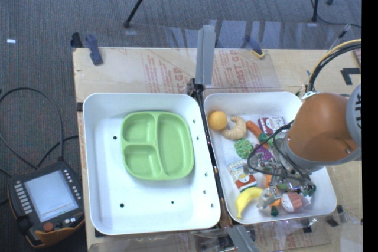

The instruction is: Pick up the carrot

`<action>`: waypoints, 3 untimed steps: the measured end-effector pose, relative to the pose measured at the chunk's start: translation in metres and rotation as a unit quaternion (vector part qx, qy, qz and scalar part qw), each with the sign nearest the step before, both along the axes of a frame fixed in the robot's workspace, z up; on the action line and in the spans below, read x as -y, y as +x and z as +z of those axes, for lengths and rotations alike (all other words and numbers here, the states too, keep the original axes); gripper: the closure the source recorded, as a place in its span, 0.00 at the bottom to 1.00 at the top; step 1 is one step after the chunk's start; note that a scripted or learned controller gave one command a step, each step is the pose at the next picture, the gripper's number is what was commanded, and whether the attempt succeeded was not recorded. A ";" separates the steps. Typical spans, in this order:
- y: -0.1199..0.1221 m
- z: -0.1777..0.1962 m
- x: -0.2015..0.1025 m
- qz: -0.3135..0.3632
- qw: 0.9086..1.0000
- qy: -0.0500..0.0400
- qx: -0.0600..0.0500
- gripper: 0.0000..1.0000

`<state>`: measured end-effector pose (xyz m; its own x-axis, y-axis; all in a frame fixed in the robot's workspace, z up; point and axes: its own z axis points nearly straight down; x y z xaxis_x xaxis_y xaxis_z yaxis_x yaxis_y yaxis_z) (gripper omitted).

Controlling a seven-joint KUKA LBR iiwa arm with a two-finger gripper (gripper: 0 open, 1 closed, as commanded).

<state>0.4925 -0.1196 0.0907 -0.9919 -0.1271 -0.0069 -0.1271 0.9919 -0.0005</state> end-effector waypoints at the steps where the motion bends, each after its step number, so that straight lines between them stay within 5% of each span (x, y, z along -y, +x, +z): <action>1: 0.003 0.013 -0.001 0.002 1.000 -0.001 0.004 1.00; 2: 0.002 0.010 -0.002 0.002 1.000 0.000 0.002 0.00; 3: 0.003 0.020 -0.003 0.004 1.000 0.001 0.002 1.00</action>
